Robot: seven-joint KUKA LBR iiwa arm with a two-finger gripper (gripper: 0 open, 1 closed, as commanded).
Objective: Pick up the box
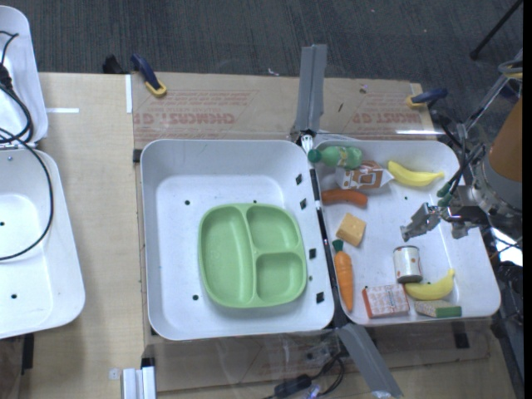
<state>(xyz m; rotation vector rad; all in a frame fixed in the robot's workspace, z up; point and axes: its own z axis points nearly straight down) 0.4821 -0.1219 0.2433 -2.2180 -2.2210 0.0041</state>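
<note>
The box (386,300) (right bin's near edge) lies well below the fingers (421,220).

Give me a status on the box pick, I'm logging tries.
Gripper hovering mid right bin, holding nothing. Box lies at near edge, untouched. Can and banana crowd its far side.

End effector (421,220) hovers above can (406,264), box (386,300) nearby

My gripper (426,220) is bare metal; the box (385,300) looks like printed card, the tray (253,254) matt green plastic.
</note>
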